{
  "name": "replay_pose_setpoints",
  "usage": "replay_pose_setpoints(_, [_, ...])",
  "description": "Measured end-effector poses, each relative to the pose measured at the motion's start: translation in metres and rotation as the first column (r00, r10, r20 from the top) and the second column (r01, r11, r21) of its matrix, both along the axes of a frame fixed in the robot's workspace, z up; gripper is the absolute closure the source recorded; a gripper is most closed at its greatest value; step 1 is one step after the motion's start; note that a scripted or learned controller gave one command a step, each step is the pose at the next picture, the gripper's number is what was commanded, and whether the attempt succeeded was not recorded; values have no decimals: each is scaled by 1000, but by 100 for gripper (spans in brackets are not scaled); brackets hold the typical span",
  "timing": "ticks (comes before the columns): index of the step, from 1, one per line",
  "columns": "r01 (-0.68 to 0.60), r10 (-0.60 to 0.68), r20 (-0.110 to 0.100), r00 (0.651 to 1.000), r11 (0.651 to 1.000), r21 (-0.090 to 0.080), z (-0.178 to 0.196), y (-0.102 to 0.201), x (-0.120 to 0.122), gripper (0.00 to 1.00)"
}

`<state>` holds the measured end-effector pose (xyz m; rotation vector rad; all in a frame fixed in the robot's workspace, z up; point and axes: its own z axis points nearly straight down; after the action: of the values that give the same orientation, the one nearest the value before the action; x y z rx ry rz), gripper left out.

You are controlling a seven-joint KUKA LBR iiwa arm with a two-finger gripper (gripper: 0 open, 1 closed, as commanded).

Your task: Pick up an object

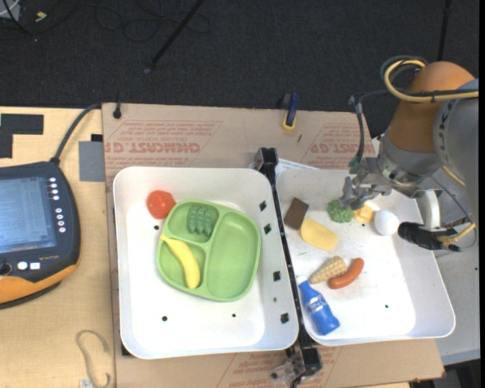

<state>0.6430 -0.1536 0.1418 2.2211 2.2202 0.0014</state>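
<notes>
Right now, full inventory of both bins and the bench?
Bins: 2, white, side by side on the bench.
Divided plate: 1, green, left bin.
Banana: 1, yellow, on the plate.
Green toy: 1, upper plate compartment.
Tomato: 1, red, left bin by the plate.
Brown block: 1, right bin.
Yellow piece: 1, right bin.
Broccoli: 1, green, right bin.
Egg: 1, white, right bin.
Cone: 1, tan, right bin.
Sausage: 1, red, beside the cone.
Bottle: 1, blue, right bin.
Pendant: 1, orange-grey, far left.
Gripper: 1, over the broccoli.

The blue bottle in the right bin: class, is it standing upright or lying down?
Lying down. The blue bottle rests on its side on the floor of the right bin, its length running diagonally, just below the ice cream cone.
</notes>
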Motion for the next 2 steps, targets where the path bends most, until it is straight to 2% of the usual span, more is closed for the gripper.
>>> replay_pose_setpoints(2, [0, 0, 1, 1000, 1000, -1, 89, -8, 8, 100])
